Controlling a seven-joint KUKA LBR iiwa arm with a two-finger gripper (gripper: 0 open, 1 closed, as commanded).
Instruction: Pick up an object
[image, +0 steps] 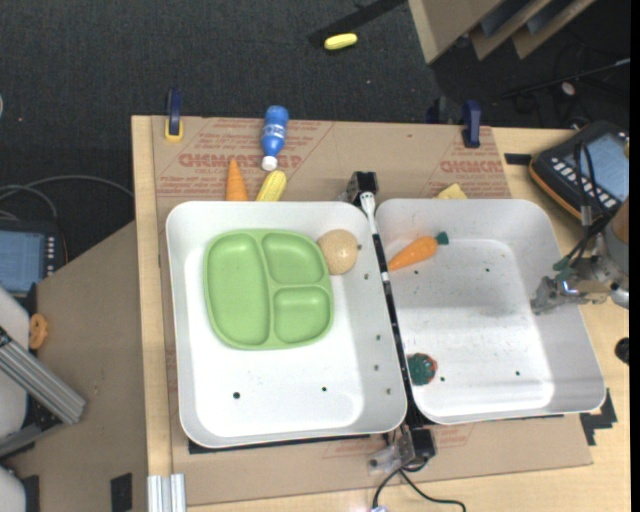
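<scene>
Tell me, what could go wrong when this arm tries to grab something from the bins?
The carrot lies against the right bin's left wall, so a finger might hit the rim instead of closing around it. The small green and red thing also sits near that wall and looks easy to miss. The gripper is at the bin's far right edge, so it has a long reach.

Robotics lab: clamped bench (300, 140), cables (60, 190), teach pendant (590, 170).

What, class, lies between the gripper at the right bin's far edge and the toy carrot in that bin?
Nothing visible. The gripper sits at the right bin's right rim, and bare white floor runs from there to the carrot near the upper left corner.
</scene>
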